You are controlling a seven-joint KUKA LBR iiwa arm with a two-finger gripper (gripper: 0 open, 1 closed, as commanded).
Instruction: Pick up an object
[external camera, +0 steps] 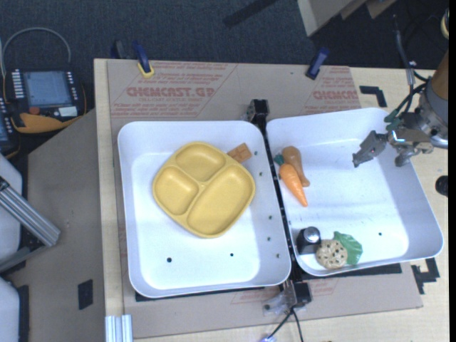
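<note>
My gripper (385, 153) hangs over the far right part of the right bin (399, 219), open, with nothing between its fingers (368, 150). An orange carrot (292, 182) lies at the right bin's left side, with a tan piece (293, 161) against it. At that bin's front edge sit a cookie (331, 254), a green leafy piece (350, 246) and a small black and silver object (308, 238). The gripper is well to the right of the carrot and behind the cookie.
The left bin (142, 234) holds a yellow divided plate (204, 189) and a small brown block (240, 152) at the plate's far edge. A black divider (272, 184) runs between the bins. A teach pendant (43, 95) lies off the bench at left.
</note>
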